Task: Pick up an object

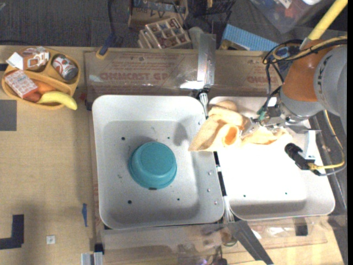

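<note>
I see gripper [263, 119] at crumpled yellow-orange cloth [220, 132], right bin [276, 195]; can't tell grip state, pickup unconfirmed.

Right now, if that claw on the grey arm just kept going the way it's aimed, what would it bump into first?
Most likely the crumpled yellow cloth. The gripper sits at the right bin's far end, aimed leftward and down at the cloth, which drapes over the divide between the bins. Depth is hard to judge from this slanted view.

The grey arm with its orange band [317, 79] is cut off by the right edge. Its two-finger gripper [263, 120] is blurred (fingers indistinct), hiding part of the crumpled yellow-orange cloth [226, 130] beside it.
</note>
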Robot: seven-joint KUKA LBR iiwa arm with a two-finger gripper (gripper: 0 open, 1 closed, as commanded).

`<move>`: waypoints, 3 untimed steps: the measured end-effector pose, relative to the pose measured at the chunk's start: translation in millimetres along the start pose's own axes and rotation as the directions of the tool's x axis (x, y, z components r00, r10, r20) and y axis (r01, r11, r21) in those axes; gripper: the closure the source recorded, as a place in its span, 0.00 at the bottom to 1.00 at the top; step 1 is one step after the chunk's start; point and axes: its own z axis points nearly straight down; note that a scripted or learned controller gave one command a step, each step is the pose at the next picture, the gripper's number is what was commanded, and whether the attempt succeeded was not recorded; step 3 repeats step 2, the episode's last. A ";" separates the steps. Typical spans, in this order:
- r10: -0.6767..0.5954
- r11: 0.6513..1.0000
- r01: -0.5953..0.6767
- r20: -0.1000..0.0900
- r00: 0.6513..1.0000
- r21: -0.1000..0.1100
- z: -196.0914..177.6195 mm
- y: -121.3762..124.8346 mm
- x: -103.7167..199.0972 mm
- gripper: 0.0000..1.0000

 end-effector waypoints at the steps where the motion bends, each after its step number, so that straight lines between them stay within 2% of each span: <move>1: -0.003 1.000 0.003 0.002 1.000 -0.006 -12.2 2.2 0.5 1.00; 2: -0.212 0.977 0.212 -0.002 0.977 0.006 -89.4 45.7 36.9 1.00; 3: -0.212 0.977 0.212 -0.002 0.977 0.006 -89.4 45.7 36.9 1.00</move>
